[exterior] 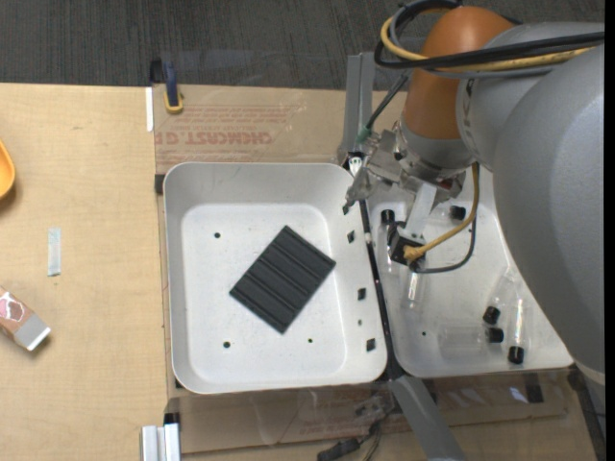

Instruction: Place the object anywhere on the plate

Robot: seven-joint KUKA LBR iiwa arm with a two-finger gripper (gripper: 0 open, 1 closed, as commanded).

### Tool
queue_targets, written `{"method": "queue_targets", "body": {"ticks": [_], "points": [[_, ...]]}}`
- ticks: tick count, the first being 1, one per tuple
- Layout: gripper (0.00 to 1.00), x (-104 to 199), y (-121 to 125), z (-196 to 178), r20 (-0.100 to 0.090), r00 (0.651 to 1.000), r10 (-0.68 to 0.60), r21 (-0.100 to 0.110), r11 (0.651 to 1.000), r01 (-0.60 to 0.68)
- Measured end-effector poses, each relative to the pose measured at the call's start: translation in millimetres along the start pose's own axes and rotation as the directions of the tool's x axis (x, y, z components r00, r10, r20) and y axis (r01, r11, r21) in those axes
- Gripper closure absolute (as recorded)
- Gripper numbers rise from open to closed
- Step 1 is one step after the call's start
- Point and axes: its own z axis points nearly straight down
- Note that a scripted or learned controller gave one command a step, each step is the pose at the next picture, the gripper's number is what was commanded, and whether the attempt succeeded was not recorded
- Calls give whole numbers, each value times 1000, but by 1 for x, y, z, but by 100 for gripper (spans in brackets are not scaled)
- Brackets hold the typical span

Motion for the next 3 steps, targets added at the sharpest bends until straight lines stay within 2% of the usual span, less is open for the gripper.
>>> {"method": "queue_targets", "body": {"ticks": [1,2,3], "points": [[0,81,22,1,0,997,76,-1,997,-76],[0,-11,-38,-17,-1,999,50,0,999,-50],[0,48,-2,24,0,998,-58,0,998,58]]}}
